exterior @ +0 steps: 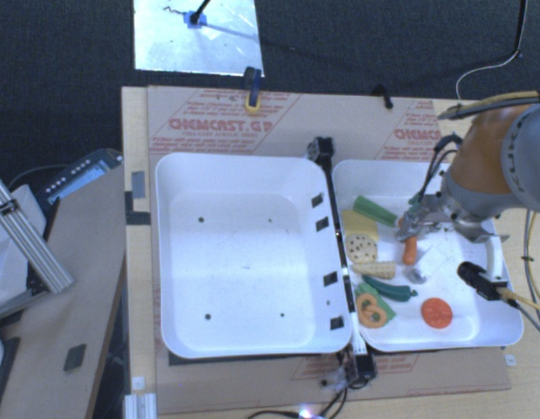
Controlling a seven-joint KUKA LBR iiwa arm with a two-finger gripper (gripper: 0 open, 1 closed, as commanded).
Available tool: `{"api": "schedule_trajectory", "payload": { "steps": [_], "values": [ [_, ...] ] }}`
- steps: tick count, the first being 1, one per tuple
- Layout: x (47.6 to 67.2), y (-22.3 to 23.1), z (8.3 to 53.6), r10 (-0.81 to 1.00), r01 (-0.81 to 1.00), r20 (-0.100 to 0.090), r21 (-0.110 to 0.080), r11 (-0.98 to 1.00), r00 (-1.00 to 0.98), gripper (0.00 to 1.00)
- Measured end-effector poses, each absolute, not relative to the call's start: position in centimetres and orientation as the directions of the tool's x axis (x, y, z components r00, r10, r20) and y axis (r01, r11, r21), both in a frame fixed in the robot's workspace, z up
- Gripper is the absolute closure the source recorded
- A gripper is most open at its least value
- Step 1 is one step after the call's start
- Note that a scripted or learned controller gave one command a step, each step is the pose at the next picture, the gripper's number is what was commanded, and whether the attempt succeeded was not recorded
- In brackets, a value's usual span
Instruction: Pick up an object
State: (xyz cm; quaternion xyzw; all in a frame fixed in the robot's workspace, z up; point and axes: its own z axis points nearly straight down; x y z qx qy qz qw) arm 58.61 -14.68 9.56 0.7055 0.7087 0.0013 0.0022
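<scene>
Gripper hangs low in the right white plastic bin, its tip just above a small orange carrot-shaped toy; whether it is clenched I cannot tell. A red round tomato toy lies near the front.

Two shallow white plastic bins, left and right, smooth with a soft sheen. Beneath them a tan board-like worktop sheet printed in red, matt. Grey arm with glossy orange band; dark floor covering looks rough, carpet-like.
</scene>
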Motion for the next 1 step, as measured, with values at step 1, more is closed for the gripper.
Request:
{"api": "schedule_trajectory", "payload": {
  "steps": [1],
  "values": [
    [63.68, -9.34, 16.8, 1.0, 1.0, 0.0, 0.012, 0.011, -0.011, 1.0]
  ]
}}
